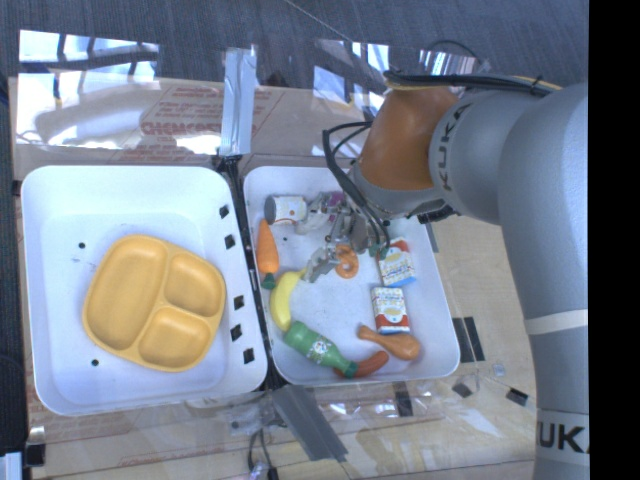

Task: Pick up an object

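- Where the arm (pixel 500 158) reaches in from your right, its orange band (pixel 400 138) sits over the upper edge of the right bin (pixel 440 308), and the gripper (pixel 335 238) hangs low among the toys in that bin's upper middle.
- You can see metal finger parts near an orange ring-shaped piece (pixel 346 263), but I cannot tell whether the claw is wide, narrow, or closed on anything; the clutter there is too tangled to read.
- On the lower part of the arm you can read the letters "UK" (pixel 560 436) in dark print, cut off at the edge.
- Your candidates for picking all lie in the right bin: a carrot (pixel 267 248) by the left wall, a yellow banana (pixel 283 298) just below it, and a green bottle (pixel 318 349) with a pale label lying tilted along the bottom.
- A drumstick (pixel 392 342) rests near the bottle's neck, with a reddish piece (pixel 371 364) touching below it.
- Two small cartons (pixel 390 309) with coloured labels lie on the right side; their print is too small for you to read.
- A small white can (pixel 285 208) lies on its side near the top left corner.
- Your left bin (pixel 60 198) holds a yellow divided plate (pixel 152 301).
- Behind the bins, the cardboard (pixel 185 118) carries red printed writing, blurred past reading.
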You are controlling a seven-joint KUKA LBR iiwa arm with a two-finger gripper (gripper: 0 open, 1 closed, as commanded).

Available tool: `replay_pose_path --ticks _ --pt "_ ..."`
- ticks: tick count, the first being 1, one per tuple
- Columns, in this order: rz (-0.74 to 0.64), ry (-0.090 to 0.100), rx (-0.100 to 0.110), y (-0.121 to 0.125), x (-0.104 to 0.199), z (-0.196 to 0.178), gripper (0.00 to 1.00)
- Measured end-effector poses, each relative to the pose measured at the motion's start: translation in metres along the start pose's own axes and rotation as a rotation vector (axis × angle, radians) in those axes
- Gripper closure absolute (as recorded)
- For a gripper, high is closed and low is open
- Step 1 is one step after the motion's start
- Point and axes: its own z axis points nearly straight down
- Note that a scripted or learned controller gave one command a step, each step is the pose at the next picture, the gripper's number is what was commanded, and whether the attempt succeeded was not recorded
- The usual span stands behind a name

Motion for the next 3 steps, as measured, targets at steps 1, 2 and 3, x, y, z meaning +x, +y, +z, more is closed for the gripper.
replay_pose_path --ticks 1,2,3 --pt "-0.007 -0.006 0.0 0.002 -0.002 -0.01 1.0" --pt "-0.242 -0.016 0.003 -0.01 0.009 -0.093 1.0" --pt "-0.431 -0.014 0.004 -0.03 -0.037 -0.089 1.0"
